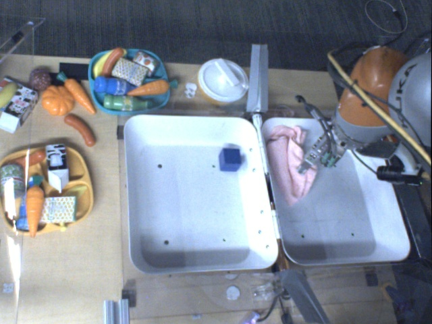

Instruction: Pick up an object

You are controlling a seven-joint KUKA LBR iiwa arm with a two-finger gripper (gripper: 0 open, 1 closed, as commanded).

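Observation:
A pink cloth (pixel 289 162) lies crumpled along the left wall of the right bin (pixel 378 241). A small blue cube (pixel 230 158) sits in the upper right part of the left bin (pixel 169 235). My gripper (pixel 309 163) reaches in from the right and hangs at the cloth's right edge, low over the right bin. Its tip overlaps the cloth's folds, and I cannot tell whether it touches the fabric.
The grey arm with its orange band (pixel 368 93) covers the right bin's upper right corner. A white lidded bowl (pixel 223 79) stands behind the bins. Toy food fills a blue basket (pixel 101 100) and a yellow tray (pixel 84 181) at the left, with loose carrots and a sausage (pixel 81 129) between.

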